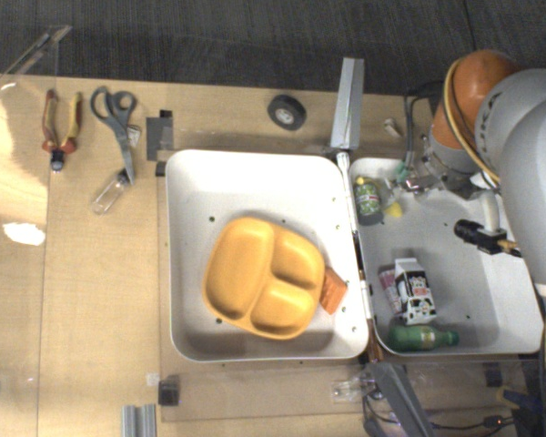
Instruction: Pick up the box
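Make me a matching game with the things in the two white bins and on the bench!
Things:
1. yellow tray
2. box
3. green bottle
4. scissors

Places:
A. on the bench, left of both bins
B. left bin
C. right bin, along the near edge
D. right bin, just above the green bottle

Pairs: 1-B, 2-D, 3-C, 4-A

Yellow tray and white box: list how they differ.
The yellow tray is large and lies in the left bin; the white box is small and lies in the right bin. The tray is plain with compartments; the box is printed. Both rest on bin floors.
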